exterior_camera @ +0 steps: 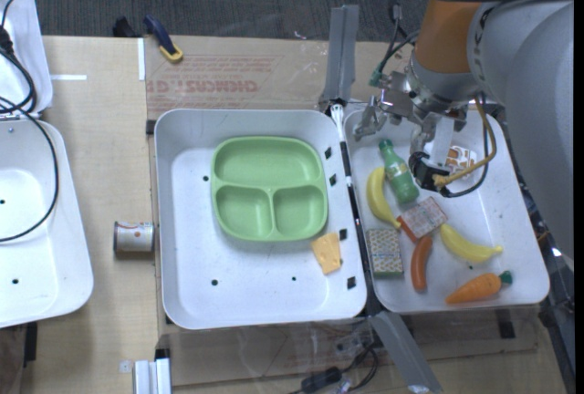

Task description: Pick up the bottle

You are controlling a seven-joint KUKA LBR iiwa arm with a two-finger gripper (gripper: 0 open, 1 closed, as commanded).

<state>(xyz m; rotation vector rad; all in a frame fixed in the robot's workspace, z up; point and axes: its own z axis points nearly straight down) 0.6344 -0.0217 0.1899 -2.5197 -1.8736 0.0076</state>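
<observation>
The green bottle (399,173) lies in the right bin (525,201), near its upper left, cap toward the far rim, with a banana (380,198) just beside it on the left. The jaws (392,117) hang above the bin's far left corner — just beyond the bottle's cap; whether they stand wide or narrow I cannot tell. Nearby lie a second banana (467,243), a carrot (476,288) and a sausage (419,263). The left bin (173,228) holds a green divided tray (270,188).
</observation>
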